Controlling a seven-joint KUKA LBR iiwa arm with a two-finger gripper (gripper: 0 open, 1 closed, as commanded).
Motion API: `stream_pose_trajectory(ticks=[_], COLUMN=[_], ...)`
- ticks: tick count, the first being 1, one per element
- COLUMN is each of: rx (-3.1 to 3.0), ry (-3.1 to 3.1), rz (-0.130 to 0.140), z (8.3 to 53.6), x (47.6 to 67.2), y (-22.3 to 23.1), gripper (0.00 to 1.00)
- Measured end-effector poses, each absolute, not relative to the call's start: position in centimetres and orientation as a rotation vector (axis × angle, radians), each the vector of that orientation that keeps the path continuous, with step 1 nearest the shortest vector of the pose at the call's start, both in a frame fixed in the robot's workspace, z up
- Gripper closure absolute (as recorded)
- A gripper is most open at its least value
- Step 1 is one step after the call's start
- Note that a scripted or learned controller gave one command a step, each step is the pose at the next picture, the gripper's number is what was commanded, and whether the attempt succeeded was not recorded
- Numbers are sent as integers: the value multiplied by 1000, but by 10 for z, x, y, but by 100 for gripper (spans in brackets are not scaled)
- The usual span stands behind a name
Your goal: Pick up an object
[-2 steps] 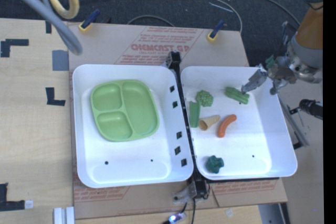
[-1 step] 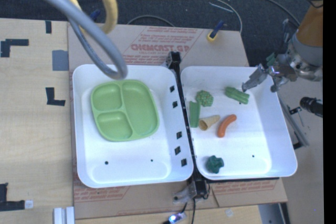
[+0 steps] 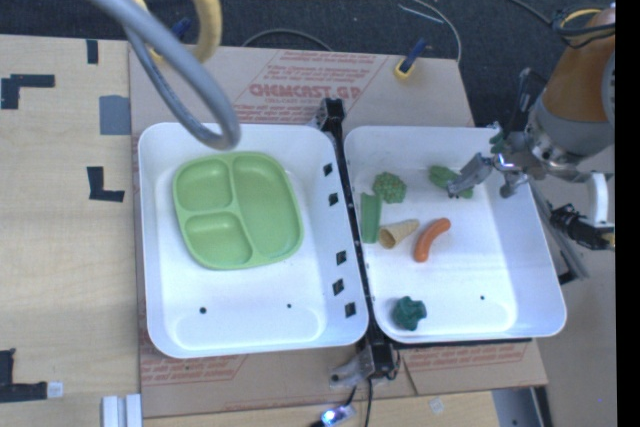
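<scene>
The right bin [image 3: 520, 310] holds several toy foods: a green broccoli piece [image 3: 389, 186], a green strip [image 3: 370, 218] against the left wall, a tan cone [image 3: 398, 233], an orange sausage [image 3: 432, 239], a dark green broccoli [image 3: 408, 312] near the front, and a small green piece [image 3: 443, 177] at the back. My gripper [image 3: 482, 175] hangs over the right bin's back right part, its fingers spread open, one fingertip right beside the small green piece. Nothing sits between the fingers.
The left bin [image 3: 160, 315] holds a light green divided plate [image 3: 238, 210]. A black divider [image 3: 345, 235] runs between the bins. Grey and yellow hoses [image 3: 165, 25] cross the upper left, above the left bin's back corner. Cables lie on the dark floor behind.
</scene>
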State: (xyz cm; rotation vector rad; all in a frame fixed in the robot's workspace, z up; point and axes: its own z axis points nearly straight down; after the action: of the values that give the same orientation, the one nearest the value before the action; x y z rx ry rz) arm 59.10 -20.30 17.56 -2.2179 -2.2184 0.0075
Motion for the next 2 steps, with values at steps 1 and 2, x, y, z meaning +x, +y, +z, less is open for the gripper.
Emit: stream_pose_trajectory(ticks=[1,2], rx=[-2217,-2221], ry=[-2218,-2224], rz=[8,3], z=[114,84], x=[591,591], y=[-210,-209], gripper=[0,0])
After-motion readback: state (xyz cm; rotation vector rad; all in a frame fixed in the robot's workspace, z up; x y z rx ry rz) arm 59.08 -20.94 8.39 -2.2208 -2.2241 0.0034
